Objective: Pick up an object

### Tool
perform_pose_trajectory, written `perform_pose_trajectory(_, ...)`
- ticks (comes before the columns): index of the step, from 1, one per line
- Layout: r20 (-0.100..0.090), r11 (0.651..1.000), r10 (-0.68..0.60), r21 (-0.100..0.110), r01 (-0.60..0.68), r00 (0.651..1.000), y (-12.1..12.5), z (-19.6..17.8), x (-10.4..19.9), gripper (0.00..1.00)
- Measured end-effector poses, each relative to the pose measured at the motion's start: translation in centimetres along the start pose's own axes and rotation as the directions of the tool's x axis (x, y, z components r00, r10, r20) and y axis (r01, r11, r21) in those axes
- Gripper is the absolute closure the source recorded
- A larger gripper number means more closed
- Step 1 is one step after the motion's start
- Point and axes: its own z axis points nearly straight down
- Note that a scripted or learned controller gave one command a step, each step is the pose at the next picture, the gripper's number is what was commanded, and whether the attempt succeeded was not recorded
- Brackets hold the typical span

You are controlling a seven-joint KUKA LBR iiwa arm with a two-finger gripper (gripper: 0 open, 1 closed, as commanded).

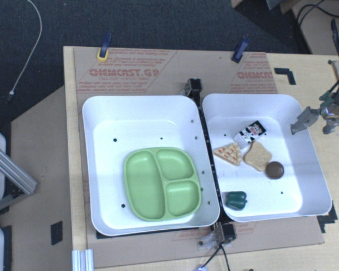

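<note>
The right bin (305, 205) holds several small items. A black-and-white packet (250, 131) lies near its middle, with a tan waffle wedge (228, 154) and a slice of bread (258, 156) just in front of it. A brown ball (274, 170) sits beside the bread, and a green pepper (235, 199) rests near the front left corner. My gripper (317, 125) hangs over the bin's right rim, to the right of the packet. Its fingers stand apart, open, with nothing between them.
The left bin (101, 123) holds a green divided plate (161, 182). A black clamp (193, 87) sits at the back between the bins. Blue clips (240, 49) pin the cardboard sheet at the bench's far edge.
</note>
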Motion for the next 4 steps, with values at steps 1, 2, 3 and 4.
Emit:
perform_pose_trajectory(1,0.003,1.000,-0.003,-0.011,0.003,1.000,0.2,-0.6,0.1,0.00)
perform_pose_trajectory(2,0.000,1.000,-0.004,-0.004,0.004,1.000,0.7,5.1,1.0,0.00)
perform_pose_trajectory(3,-0.001,1.000,-0.002,-0.002,0.002,1.000,0.4,11.6,1.0,0.00)
perform_pose_trajectory(4,0.000,1.000,-0.002,-0.004,0.002,1.000,-0.3,16.2,0.6,0.00)
